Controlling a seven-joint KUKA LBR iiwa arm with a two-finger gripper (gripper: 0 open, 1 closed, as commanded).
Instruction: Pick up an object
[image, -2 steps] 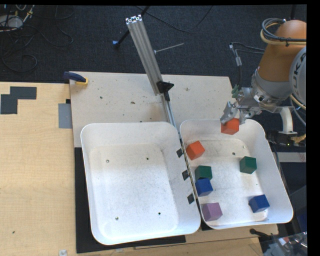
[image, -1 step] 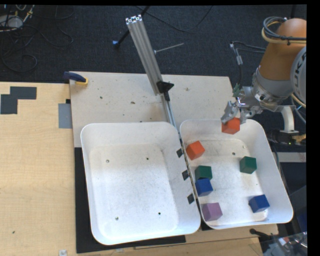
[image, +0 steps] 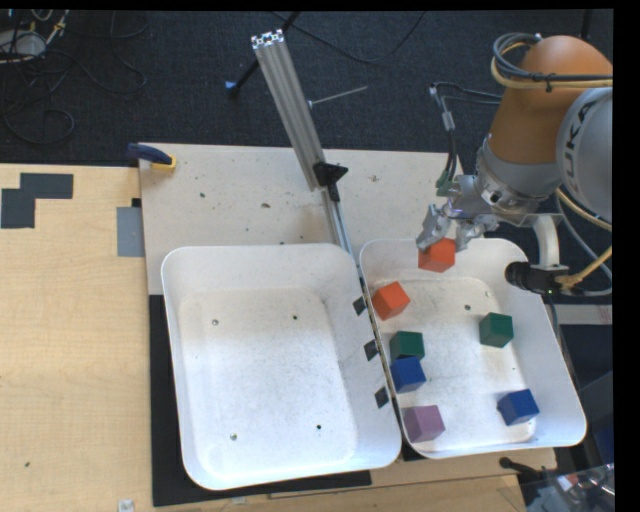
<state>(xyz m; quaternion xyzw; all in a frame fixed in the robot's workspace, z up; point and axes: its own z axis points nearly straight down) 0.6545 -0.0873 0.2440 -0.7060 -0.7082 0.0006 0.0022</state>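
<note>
The small red-orange cube (image: 437, 257) sits clamped in our end effector (image: 441, 244), seemingly lifted above the right white bin (image: 560, 400). We judge the hold shallow; a jolt could drop it toward the orange cube (image: 390, 298) below-left.

My gripper (image: 447, 232) hangs over the far rim of the right bin (image: 560, 400), with a red-orange cube (image: 437, 256) between its fingers. Beneath me, the right bin's left side is crowded: an orange cube (image: 390, 298), a dark green cube (image: 407, 345), a blue cube (image: 407, 373) and a purple cube (image: 423, 421) run in a line near the dividing rim, the green and blue touching. A second green cube (image: 495, 329) and a second blue cube (image: 517, 405) sit along the right side. An open strip of floor runs down the bin's middle between these groups. The left bin (image: 200, 300) offers wide bare floor. A slanted aluminium bar (image: 292, 105) rises behind the bins' shared rim.
</note>
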